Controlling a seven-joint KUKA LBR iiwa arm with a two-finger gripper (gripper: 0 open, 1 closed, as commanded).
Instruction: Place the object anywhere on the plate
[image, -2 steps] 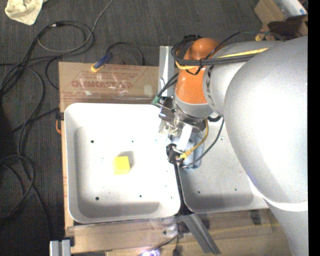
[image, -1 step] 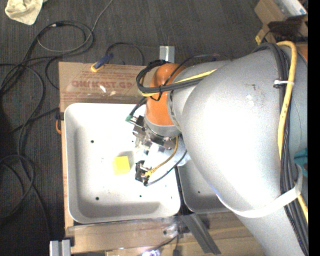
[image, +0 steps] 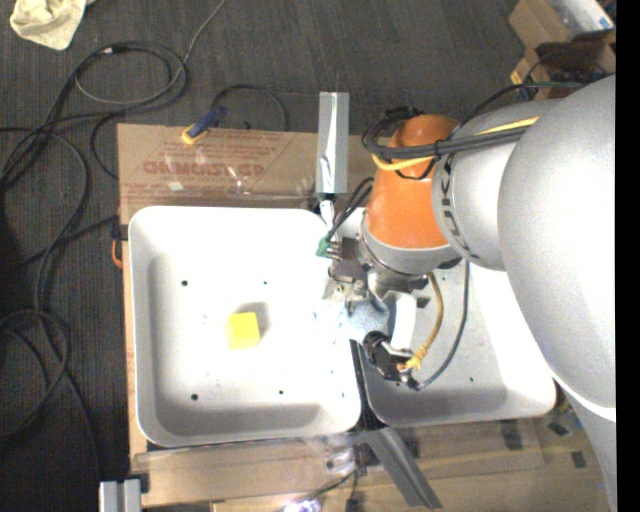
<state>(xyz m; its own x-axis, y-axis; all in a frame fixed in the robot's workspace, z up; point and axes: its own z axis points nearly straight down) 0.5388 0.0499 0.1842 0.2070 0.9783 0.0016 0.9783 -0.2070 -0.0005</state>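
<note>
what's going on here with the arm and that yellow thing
A grey KUKA arm with an orange band reaches in from the right, its wrist over the seam between the two white bins. A small yellow block lies by itself on the floor of the left bin, apart from the arm. The gripper sits near that bin's right wall, with nothing seen in it.

A robotics lab: loose cables (image: 60, 150) on dark carpet (image: 250, 50), a cardboard-backed bench (image: 210, 170) with white bins (image: 160, 250).

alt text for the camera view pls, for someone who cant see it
A yellow block lies alone in the left white bin. The grey arm reaches in from the right, its tool low over the seam between the left bin and the right bin.
</note>
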